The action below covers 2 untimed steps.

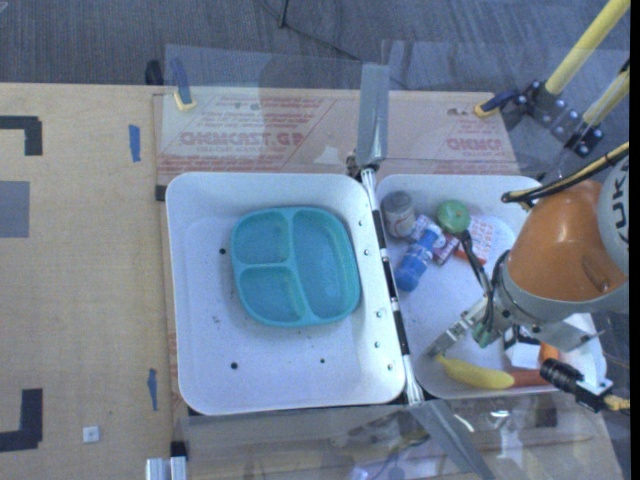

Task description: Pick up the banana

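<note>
**Banana at front of right bin, gripper just above it**

The banana [478,373] lies flat on the floor of the right bin [440,313], close to the bin's front edge, its length running left to right. It rests free on the bin floor; nothing grips it.

The gripper [462,330] hangs just above and slightly left of the banana, below the arm's orange band [560,248]. One pale finger [448,339] slants out to the left, its tip clear of the banana. The jaws' state cannot be told from this angle, and no object shows between them.

Further back in the same bin, by the dividing wall, stand a grey can [398,211], a blue bottle [416,258] lying on its side, a green lid [453,215] and a red-and-white packet [484,236]. These sit well apart from the banana. An orange-tipped item [548,353] lies just right of the banana, partly hidden under the arm; its kind cannot be made out.

The left bin [200,368] holds a teal divided plate [296,265] with three compartments, set near the bin's centre.

Both bins rest side by side on the bench [80,268].
</note>
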Each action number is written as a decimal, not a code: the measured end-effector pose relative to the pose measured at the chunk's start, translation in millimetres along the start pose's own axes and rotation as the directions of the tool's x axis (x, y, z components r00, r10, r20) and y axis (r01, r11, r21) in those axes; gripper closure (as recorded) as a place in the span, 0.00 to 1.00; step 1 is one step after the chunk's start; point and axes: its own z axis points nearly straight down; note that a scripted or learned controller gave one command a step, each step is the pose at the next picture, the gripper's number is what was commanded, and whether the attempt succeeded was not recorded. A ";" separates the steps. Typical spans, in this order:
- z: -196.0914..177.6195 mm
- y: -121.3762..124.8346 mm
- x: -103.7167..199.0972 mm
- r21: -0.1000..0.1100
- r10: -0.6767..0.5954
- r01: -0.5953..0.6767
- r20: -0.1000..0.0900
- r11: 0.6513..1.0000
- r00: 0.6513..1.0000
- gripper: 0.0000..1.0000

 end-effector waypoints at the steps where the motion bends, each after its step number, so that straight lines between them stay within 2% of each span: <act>1: -11.5 0.0 -4.4 -0.007 0.007 -0.007 0.007 1.000 1.000 1.00; 2: -11.4 -0.1 -4.3 -0.007 0.007 -0.007 0.007 1.000 1.000 0.00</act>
